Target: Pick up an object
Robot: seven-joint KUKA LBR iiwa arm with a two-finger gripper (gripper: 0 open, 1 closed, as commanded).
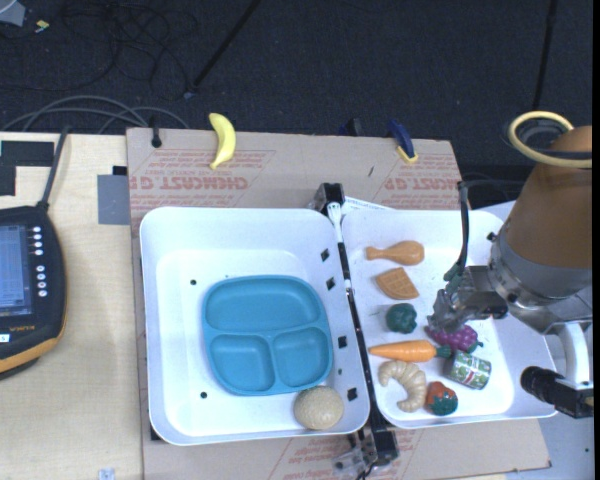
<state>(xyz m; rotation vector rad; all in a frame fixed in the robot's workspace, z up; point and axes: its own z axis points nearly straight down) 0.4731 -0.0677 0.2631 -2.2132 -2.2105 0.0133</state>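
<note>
Camera view: the gripper (450, 313) hangs low in the right bin (500, 393), right over the purple grapes (458, 338). They sit just below and slightly right of the fingertips, maybe touching. Honestly can't tell if the fingers are spread or closed. Carrot (403, 350) lies crosswise, just left of the grapes.

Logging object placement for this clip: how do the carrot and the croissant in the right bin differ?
The carrot is orange, slim and straight, lying crosswise; the croissant is pale tan, thicker and curved. The carrot sits farther from the bin's near edge than the croissant. Both lie loose in the right bin.
</note>
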